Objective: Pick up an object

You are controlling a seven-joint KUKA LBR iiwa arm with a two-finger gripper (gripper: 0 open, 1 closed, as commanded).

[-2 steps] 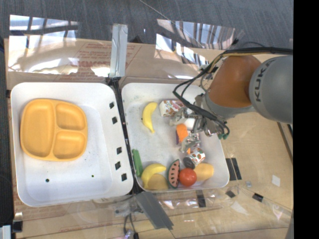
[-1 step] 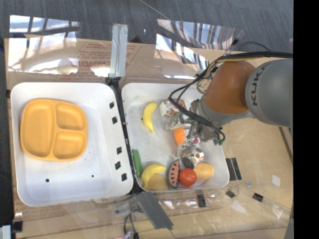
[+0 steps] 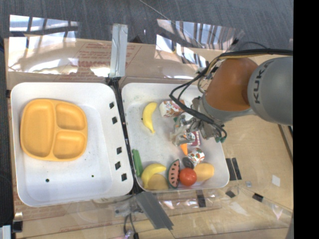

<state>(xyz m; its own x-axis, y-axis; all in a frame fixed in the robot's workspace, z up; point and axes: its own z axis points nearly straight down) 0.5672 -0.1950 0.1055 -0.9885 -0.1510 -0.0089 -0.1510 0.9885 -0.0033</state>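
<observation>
White bins (image 3: 30,183) number 2; 2 bananas (image 3: 149,116), 1 tomato (image 3: 187,177); hand (image 3: 185,133) grip unclear.

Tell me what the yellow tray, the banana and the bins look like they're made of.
Yellow tray: likely moulded plastic, matte, with smooth rounded compartments in one even colour. Banana: probably toy plastic, uniformly yellow with a slight sheen and no blemishes. Bins: thin white plastic by the look, with rounded moulded corners and soft glare on the floor.
</observation>
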